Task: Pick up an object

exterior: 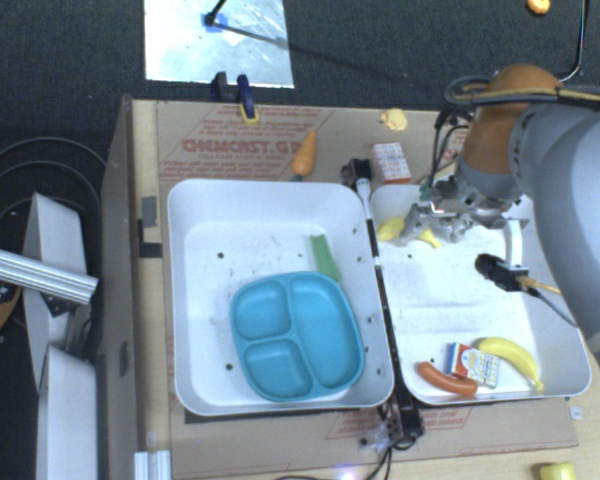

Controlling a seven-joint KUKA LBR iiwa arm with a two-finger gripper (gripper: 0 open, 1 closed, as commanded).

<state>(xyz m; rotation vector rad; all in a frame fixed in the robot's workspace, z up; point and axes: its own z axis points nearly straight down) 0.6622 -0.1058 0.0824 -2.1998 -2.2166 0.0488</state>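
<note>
Gripper (432,224) low — right bin (540,308), yellow object (391,229)

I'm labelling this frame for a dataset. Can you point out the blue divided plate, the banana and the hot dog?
blue divided plate (298,336): camera view, on the ridge where its three compartments meet.
banana (513,356): camera view, middle of its curved body.
hot dog (445,379): camera view, middle of its length.

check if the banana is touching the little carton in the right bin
Touching. The camera view shows the banana lying against the upper right edge of the small carton with no white bin floor between them, near the right bin's front edge.
</note>
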